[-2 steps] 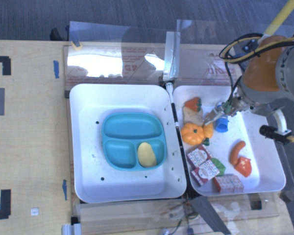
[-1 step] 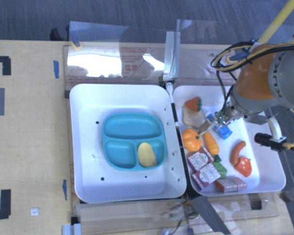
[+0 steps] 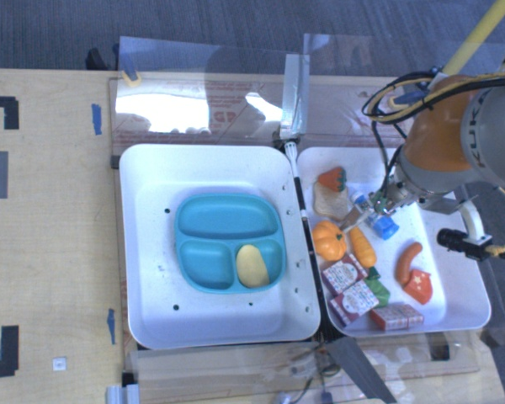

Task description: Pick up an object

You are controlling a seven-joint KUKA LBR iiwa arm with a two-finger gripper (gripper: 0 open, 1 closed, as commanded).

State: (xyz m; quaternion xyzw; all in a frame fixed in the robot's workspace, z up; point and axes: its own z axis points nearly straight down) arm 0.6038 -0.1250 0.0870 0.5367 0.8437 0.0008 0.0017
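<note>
Overhead slanted view of the worktop with two white bins. The left bin holds a blue divided tray with a yellow lemon-like piece in its lower right compartment. The right bin holds the clutter of toy foods: an orange pumpkin, a carrot, a sausage, a red wedge, a strawberry-like piece on a pale slice, small packets and a red box along the near side. The arm reaches in from the right, and its gripper sits low over the upper middle of the right bin, beside a small blue block. Whether the gripper is spread or closed cannot be told from this angle. The blue block lies just toward the near side of the tip; the carrot lies a little farther to the near left, its long axis running diagonally. The block appears the likeliest target, needing only a slight shift nearward.
</note>
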